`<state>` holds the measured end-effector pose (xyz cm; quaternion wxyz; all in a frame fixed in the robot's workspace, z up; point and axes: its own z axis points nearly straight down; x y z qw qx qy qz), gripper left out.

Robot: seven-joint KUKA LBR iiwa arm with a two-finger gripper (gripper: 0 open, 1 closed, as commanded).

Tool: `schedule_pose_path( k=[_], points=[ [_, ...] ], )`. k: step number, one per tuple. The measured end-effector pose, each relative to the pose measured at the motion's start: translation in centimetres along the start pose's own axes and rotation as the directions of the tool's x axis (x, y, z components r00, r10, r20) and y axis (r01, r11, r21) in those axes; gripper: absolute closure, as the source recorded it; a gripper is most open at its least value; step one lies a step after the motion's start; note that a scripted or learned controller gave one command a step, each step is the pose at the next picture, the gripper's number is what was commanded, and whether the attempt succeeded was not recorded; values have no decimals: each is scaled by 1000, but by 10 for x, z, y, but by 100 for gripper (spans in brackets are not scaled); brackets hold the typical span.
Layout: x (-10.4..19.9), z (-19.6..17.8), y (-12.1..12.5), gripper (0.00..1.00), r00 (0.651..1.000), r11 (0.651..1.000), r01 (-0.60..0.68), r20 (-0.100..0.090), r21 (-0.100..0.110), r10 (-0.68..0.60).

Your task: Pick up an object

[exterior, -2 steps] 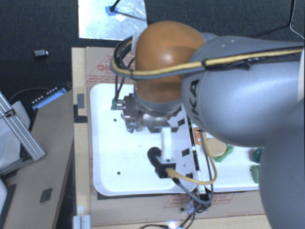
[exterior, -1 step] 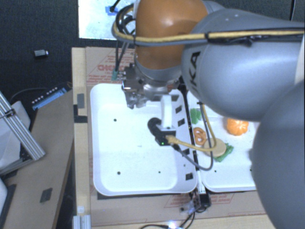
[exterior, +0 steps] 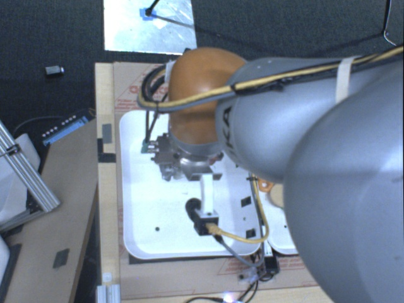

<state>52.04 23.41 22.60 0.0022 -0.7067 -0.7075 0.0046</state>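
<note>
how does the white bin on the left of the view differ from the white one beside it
The left-of-view shallow white bin shows most of its floor; the right-of-view white bin is largely covered by the grey arm. The gripper hangs over the left bin, not the right. The left bin's floor bears small dark flecks; the right holds a pale tan rounded thing. Both are shallow and white.

Pale tan rounded object (exterior: pixel 276 197), partly hidden, in right bin (exterior: pixel 285 240).
</note>
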Motion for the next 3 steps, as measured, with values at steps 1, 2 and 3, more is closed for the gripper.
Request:
schedule_pose_path(
  k=[1,2,3],
  points=[
    [1,-11,-35,100,1000,1000,3,-4,-7,-3],
    [0,-36,-34,100,1000,1000,2,-5,-12,-2],
    [0,2,-23,100,1000,1000,-1,-2,-7,1]
  ],
)
